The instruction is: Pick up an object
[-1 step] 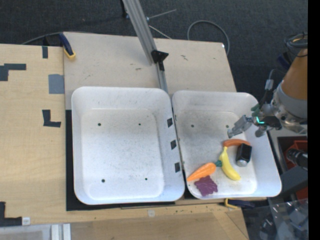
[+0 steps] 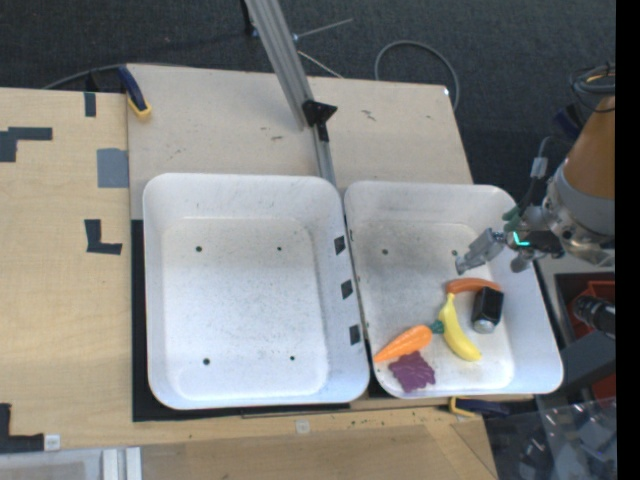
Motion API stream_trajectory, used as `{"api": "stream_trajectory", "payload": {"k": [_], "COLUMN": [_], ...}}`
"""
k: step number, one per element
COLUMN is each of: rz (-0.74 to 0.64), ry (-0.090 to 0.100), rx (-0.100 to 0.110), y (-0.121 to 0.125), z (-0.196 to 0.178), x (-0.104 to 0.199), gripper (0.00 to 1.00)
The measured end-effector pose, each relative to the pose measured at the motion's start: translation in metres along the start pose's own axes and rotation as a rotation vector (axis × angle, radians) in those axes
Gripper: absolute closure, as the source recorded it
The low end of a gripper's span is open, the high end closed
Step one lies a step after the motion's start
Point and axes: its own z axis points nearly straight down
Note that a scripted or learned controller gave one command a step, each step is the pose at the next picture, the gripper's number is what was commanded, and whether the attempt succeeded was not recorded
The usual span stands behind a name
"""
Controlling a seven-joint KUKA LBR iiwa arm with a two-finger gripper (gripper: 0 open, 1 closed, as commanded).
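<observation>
In the camera view, two shallow white bins were seen side by side on the bench, the left bin (image 2: 170, 268) bare-floored and speckled with grey marks. All the objects were gathered in the right bin (image 2: 400, 218), toward its 5 o'clock corner. A yellow banana (image 2: 456, 333) was laid there, curved, with a dark tip at its upper end. At its 8 o'clock side an orange carrot (image 2: 404, 343) with a small green top was found, its green end just beside the banana. At the carrot's 6 o'clock a lumpy purple piece (image 2: 412, 371) was set, touching or nearly touching it. At the banana's 1 o'clock a black cylinder (image 2: 487, 307) was placed, with an orange strip (image 2: 472, 285) just above it.

The gripper (image 2: 497, 252) was held over the right bin's 3 o'clock edge, at the strip's 1 o'clock. Its fingers (image 2: 477, 252) were spread apart, and nothing was seen between them.
</observation>
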Motion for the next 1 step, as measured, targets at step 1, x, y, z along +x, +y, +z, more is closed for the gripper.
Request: {"api": "stream_trajectory", "payload": {"k": [1], "rz": [0.002], "ry": [0.001], "rx": [0.006], "y": [-0.0018], "z": [0.0638], "x": [-0.0028], "gripper": [0.00]}}
